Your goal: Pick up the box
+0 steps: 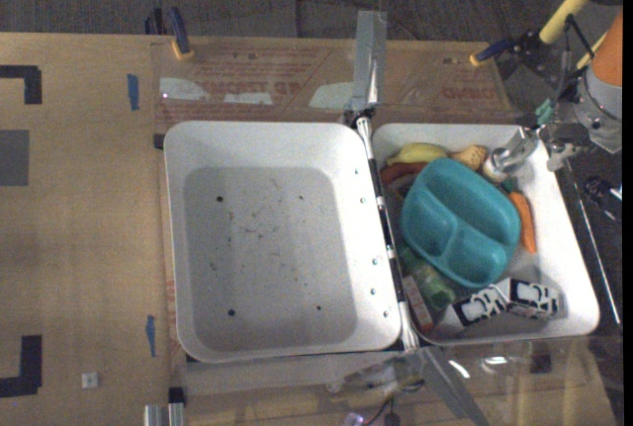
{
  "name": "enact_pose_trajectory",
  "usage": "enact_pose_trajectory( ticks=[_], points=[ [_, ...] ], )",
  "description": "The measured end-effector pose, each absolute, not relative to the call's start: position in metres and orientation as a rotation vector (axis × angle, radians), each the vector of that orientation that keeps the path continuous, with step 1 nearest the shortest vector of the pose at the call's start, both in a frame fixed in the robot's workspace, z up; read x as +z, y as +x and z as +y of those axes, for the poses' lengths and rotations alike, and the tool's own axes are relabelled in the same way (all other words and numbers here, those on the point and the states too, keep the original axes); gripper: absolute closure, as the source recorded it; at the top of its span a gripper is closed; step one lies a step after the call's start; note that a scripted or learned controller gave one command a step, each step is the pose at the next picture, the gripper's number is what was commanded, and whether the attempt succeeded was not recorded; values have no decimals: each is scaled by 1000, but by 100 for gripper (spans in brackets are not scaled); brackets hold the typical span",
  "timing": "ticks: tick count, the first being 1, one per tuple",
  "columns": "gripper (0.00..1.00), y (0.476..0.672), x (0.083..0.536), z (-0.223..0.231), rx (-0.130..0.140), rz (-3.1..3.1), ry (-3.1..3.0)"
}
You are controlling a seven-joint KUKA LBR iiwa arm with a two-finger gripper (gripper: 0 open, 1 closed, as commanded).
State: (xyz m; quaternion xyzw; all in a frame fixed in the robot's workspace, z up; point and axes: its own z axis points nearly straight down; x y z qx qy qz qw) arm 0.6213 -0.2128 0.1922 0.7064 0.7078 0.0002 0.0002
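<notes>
Two shallow white bins sit side by side on the wooden counter [79,246], and they meet along a narrow seam in the middle. The left bin [188,216] shows a bare grey floor speckled with small dark marks. On the counter to its far left are black tape corners, and strips of blue tape lie near the bin's left rim.

The right bin [579,291] is crowded. Along its left wall lie a red item and a green item, partly hidden. A teal divided plate [460,221] lies tilted over the middle of the heap, covering much of what is beneath it. Behind the plate, at the bin's far end, a yellow banana [417,153] lies next to a pale rounded piece [473,156]. An orange carrot [524,219] lies along the plate's right edge. The box [506,301], white with black patches, lies flat at the near end of the bin, just in front of the plate and against the near wall.

The hand [514,154] hovers over the far right corner of this bin, near the pale piece and well apart from the box. Its metal tip is in view, but whether it is wide or narrow cannot be told. The arm [605,83] reaches in from the right.
</notes>
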Motion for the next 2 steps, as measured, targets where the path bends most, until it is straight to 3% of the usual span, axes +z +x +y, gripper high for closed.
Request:
enact_pose_trajectory(
  ticks=[1, 2],
  points=[
    [0, 536, 103, -213, 7, 2013, 2424],
    [0, 489, 98, -194, 24, 1912, 2429]
  ],
)
